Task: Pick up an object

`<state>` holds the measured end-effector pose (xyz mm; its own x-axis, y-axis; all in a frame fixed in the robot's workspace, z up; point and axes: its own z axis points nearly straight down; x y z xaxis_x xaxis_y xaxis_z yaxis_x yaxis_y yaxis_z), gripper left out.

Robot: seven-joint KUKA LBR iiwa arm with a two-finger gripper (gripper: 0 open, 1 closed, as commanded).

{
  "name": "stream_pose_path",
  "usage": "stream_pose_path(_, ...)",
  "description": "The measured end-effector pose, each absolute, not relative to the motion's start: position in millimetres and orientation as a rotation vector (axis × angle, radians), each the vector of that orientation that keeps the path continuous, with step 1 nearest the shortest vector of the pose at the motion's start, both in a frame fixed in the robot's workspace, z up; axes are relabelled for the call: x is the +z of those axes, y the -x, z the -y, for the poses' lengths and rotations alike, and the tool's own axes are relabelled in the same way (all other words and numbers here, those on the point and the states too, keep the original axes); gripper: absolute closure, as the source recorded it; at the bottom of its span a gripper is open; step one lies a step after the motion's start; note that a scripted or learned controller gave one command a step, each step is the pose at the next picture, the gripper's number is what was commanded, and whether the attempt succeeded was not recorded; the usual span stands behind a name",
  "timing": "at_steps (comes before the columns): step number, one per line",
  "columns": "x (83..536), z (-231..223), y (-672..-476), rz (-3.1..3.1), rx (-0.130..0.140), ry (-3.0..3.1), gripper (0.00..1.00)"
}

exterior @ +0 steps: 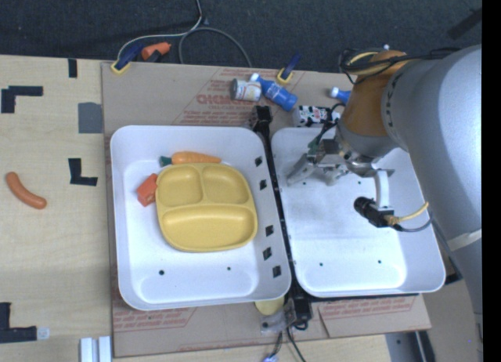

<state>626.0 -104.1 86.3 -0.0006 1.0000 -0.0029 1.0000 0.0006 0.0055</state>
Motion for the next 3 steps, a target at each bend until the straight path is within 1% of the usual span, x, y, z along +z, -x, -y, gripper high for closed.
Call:
stream_pose_path(1, 85, 105, -670.1, -2.223, 0.003, -2.215, 0.00)
stream_pose_path(2, 96, 105, -669.4, -2.222, 0.000, -2.214, 1.00)
stream_pose_path(3, 191, 36, -627.5, -2.228, 0.011, -2.212, 1.00)
